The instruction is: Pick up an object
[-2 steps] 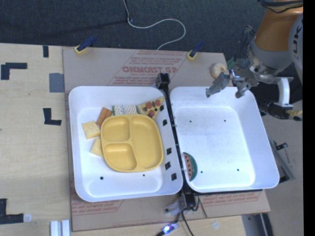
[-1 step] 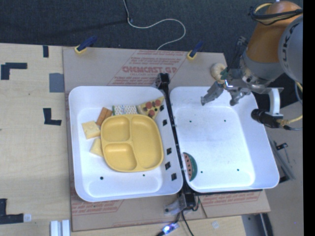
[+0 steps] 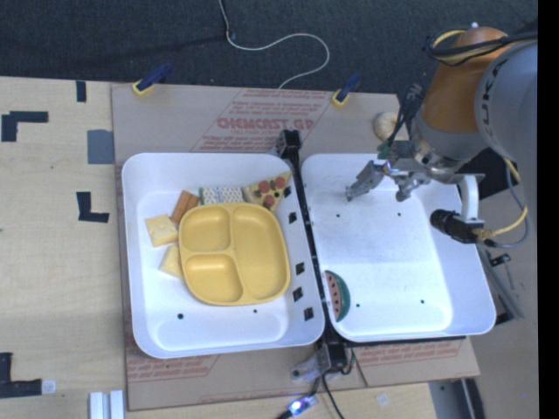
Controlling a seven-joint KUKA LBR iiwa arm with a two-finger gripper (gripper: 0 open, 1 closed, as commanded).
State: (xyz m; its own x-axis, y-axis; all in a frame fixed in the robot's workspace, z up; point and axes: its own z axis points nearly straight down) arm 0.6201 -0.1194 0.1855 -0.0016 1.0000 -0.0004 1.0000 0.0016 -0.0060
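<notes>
- The hand hangs over the far part of the right bin, its two fingers spread wide with nothing between them; one fingertip points toward the bin's left side, the other sits nearer the arm.
- The arm comes in from the right, grey with an orange band above the wrist, and black and yellow cables loop beside it.
- In the right bin, a watermelon slice lies against the left wall near the front corner, well apart from the hand.
- The left bin touches the right bin along a dark divider between them.
- A yellow divided plate lies in the middle of the left bin.
- Just left of the plate are a cracker and a brown biscuit; a pale wedge peeks out beneath the plate's left edge.
- Behind the plate, a pizza slice rests near the divider, with a speckled piece beside it.
- Both bins sit on a cardboard sheet on the table, clipped at its far edge.
- A thin white cable curls on the dark floor beyond.
</notes>
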